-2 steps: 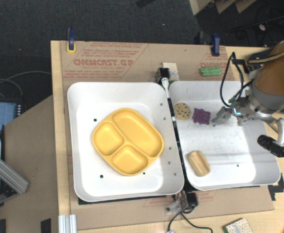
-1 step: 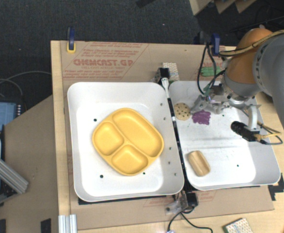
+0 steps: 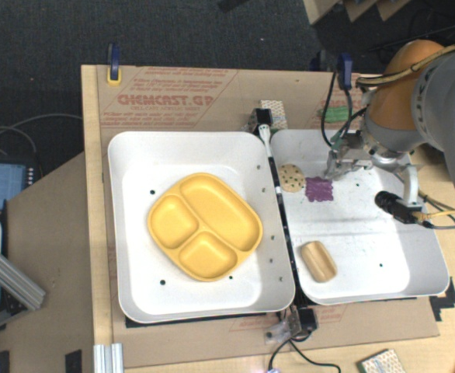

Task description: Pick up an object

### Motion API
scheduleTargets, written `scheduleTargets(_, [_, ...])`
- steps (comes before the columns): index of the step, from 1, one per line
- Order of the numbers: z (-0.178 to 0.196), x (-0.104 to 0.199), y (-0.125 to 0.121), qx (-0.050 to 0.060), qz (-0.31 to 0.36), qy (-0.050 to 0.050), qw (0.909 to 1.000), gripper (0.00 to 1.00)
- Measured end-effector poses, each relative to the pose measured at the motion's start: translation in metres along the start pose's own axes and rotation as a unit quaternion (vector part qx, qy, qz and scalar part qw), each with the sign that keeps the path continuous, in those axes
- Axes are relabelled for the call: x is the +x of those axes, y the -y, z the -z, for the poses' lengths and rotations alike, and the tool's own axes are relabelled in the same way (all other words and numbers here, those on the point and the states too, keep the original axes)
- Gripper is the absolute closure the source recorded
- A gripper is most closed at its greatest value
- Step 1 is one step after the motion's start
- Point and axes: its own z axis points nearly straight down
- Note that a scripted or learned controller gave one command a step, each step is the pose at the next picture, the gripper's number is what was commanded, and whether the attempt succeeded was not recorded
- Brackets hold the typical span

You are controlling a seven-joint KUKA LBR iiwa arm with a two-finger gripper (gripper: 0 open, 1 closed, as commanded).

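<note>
A cardboard-covered surface (image 3: 173, 99) carried two shallow white bins above dark carpet. In the right white bin (image 3: 414, 278) lay a small purple lump (image 3: 319, 189), a round speckled cookie-like disc (image 3: 292, 178) and a tan bread-shaped block (image 3: 317, 260); a yellow three-compartment plastic tray (image 3: 204, 225) sat in the left white bin (image 3: 126, 208). The hand (image 3: 334, 169) was seen just above the purple lump's upper right edge. A miss was judged likely, as the lump was small, flat and near the disc. Whether the hand was released or clenched could not be told; its tips were blurred against the wrist.
</note>
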Motion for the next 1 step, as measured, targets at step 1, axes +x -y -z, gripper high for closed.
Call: scheduleTargets(1, [-0.0007,0.0001,0.0003,0.001,0.000,0.000,1.0000,0.00])
